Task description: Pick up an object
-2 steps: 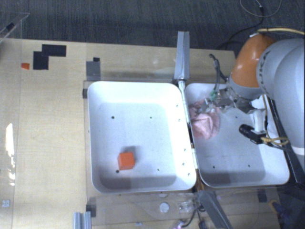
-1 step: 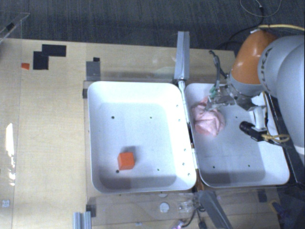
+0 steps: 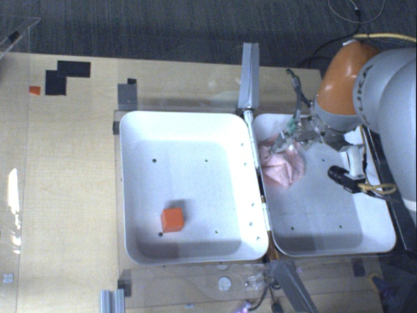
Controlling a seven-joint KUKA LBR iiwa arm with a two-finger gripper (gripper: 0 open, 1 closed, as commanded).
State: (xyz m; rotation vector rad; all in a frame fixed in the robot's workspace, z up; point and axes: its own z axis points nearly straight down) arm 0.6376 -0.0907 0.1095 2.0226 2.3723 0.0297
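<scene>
The pink cloth (image 3: 281,167) lay crumpled in the right bin (image 3: 326,240), up against that bin's left wall in its far half; it looked soft and limp — a light thing, by my judgement, that would sag and trail from whatever point lifted it; nothing about it suggested fragility or slip. Its surface rose in loose folds and puckers, pale pink with darker creases; the raised ridge along the top of the heap seemed the best place to pinch, since a fold gives two layers to close on, whereas a flat edge against the bin floor would likely be missed.

The gripper (image 3: 293,134) sat directly over the cloth's upper right part, seemingly touching or just above it; whether it was open or closed could not be told, as the metal parts there were small and tangled with cable; nor could I tell whether any cloth was caught in it.

The orange block (image 3: 172,220) stood well apart in the left bin (image 3: 140,175), near its front left corner; it looked rigid, squarish and matt — an easier shape to take by two opposite faces, I would guess.

Both bins were smooth white plastic with rounded corners and a few dark dots on their floors; the tabletop (image 3: 65,194) around them was pale wood grain; the arm (image 3: 384,96) was glossy grey with a rounded orange band.
</scene>
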